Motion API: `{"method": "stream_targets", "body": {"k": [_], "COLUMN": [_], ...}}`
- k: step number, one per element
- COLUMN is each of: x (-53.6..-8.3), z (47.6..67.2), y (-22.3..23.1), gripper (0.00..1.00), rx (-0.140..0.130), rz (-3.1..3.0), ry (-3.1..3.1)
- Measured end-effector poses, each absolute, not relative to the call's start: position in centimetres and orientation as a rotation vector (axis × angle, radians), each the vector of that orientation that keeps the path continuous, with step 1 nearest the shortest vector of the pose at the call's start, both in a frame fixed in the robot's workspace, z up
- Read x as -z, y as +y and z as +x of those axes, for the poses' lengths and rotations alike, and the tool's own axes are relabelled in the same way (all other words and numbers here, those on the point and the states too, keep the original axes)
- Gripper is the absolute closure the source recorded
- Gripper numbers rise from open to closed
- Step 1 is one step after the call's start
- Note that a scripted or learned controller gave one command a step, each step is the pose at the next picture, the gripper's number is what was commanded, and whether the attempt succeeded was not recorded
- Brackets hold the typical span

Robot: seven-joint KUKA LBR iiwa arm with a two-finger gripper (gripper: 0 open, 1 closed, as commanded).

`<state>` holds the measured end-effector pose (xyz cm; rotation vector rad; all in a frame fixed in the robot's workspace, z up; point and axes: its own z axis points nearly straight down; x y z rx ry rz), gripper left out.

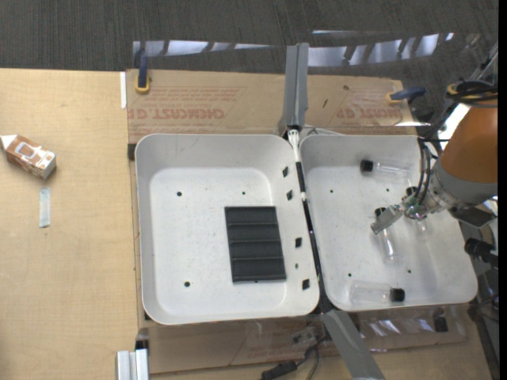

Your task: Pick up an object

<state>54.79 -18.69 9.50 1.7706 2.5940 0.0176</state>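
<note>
Right bin (333, 287): clear tubes (379, 294) scattered; gripper (390, 217) lowered among them, near one tube (386, 245). Finger state cannot be told. Step judged: approach. Next required: closing on a tube, then lifting.

Arm (475, 153): cut off by the right picture edge; orange band partly out of frame.
Tool (390, 217): small and blurred; finger position cannot be told.
Clear tubes (386, 244) in right bin (333, 291): transparent, outlines faint against white.
Items at surface front edge (131, 362): cropped by bottom edge.
</note>
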Motion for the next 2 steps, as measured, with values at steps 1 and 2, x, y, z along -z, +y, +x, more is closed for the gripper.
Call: {"method": "stream_targets", "body": {"k": [1, 2], "x": [-10.3, -19.2], "z": [54.6, 56.2], "y": [-19.1, -13.7], "gripper": [1.0, 1.0], "rx": [-0.007, 0.001], "rz": [1.777, 1.748], "ry": [2.587, 2.609]}}
